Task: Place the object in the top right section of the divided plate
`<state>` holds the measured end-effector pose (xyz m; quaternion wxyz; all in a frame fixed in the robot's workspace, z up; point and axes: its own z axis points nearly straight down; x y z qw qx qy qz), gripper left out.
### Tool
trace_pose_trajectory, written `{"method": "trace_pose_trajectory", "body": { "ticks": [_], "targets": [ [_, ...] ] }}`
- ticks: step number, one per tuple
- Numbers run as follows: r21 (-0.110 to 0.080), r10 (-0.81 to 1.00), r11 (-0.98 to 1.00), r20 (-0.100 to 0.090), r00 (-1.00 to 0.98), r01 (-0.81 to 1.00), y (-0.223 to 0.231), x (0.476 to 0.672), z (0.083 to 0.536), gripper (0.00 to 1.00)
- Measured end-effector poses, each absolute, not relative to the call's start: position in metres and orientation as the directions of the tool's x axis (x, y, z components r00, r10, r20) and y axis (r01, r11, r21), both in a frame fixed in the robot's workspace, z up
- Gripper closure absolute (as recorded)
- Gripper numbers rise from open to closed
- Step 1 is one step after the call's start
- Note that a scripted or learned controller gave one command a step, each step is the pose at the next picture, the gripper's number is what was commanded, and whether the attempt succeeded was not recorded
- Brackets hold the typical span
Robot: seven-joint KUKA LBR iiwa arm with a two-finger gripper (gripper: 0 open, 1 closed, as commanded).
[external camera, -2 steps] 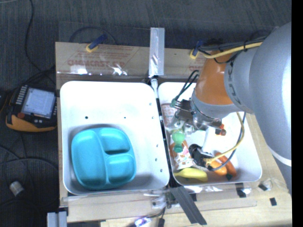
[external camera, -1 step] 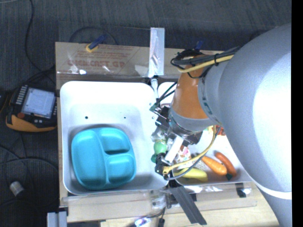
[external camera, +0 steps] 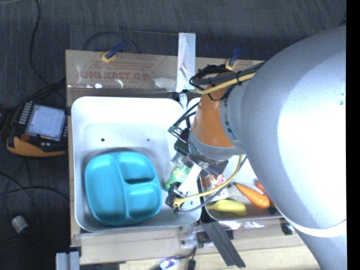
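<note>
So the arm (external camera: 292, 128) comes in huge from the right, grey with that orange band (external camera: 209, 125) above the wrist, and the tool (external camera: 181, 185) hangs right at the plate's right edge, over the wall between the two white bins. There's a small green-and-white thing (external camera: 177, 176) tucked against the tool, just right of the divided plate (external camera: 121, 187), but I honestly can't tell whether it's gripped or just lying under there. It looks light green, shiny, a bit blurry. The plate is turquoise, three sections, sitting low in the left bin (external camera: 112, 114). Further right of the plate, in the other bin (external camera: 253, 221), there's a yellow banana (external camera: 228, 207) and an orange carrot (external camera: 251, 194) next to it.
</note>
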<state>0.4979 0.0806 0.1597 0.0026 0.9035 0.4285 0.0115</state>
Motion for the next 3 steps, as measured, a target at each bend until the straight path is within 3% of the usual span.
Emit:
{"method": "trace_pose_trajectory", "body": {
  "ticks": [1,2,3],
  "targets": [
    [0.015,0.583,-0.812,0.007,0.812,0.583,0.160,0.523,0.091,1.00],
    [-0.016,0.609,-0.793,0.008,0.793,0.609,0.068,0.499,0.143,1.00],
    [0.002,0.412,-0.911,-0.007,0.911,0.412,0.067,0.549,0.182,1.00]
  ]
}}
